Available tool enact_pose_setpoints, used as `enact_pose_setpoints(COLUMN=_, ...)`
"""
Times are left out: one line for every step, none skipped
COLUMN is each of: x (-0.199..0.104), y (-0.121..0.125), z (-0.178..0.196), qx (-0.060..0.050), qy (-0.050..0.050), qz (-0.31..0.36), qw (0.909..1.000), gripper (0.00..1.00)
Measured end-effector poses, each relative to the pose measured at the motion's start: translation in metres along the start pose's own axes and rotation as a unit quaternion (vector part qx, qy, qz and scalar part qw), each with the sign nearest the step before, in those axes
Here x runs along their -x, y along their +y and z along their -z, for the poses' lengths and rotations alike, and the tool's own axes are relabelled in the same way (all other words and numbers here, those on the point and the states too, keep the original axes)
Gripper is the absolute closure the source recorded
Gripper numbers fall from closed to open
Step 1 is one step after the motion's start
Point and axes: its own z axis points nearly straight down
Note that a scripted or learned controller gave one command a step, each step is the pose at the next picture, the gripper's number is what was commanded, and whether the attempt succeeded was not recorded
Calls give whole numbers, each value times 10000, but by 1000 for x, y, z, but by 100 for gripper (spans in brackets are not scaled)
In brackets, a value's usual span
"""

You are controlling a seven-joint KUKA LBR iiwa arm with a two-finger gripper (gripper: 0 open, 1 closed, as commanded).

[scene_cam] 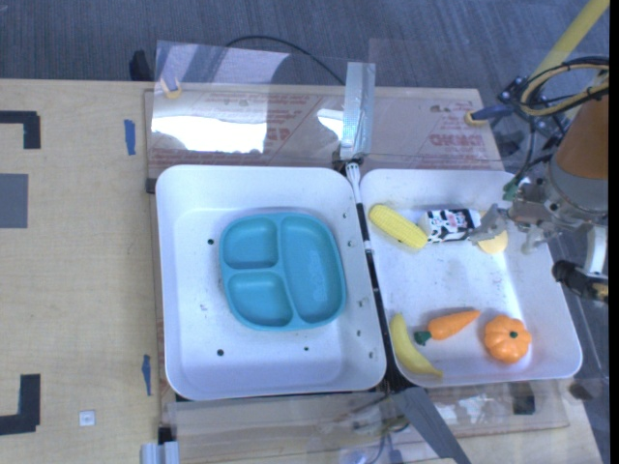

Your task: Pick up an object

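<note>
Several toys lie in the right bin, and any of them would serve as our object. Closest to the gripper is a small pale yellow piece near the bin's far right corner, with a black-and-white carton just beside it and a corn cob further left along the far wall. Toward the near edge we see a carrot, a small orange pumpkin and a banana, the banana touching the carrot's green end.

We cannot tell how the jaws stand (the wrist hardware hides them from this angle), and we see nothing clearly held.

Our worry is crowding. The yellow piece, the carton and the bin wall sit close together, so a descent there could land on the carton, or wedge against the rim instead of closing round one item. The corn and pumpkin look rounded and may roll or squirt out of a pinch.

Beyond, the left bin carries a blue divided tray, well apart from the arm.
</note>
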Motion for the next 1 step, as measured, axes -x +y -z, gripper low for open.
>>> enact_pose_setpoints(x=-7, y=43, z=54, qx=69, qy=-25, qz=406, qw=9991, gripper=0)
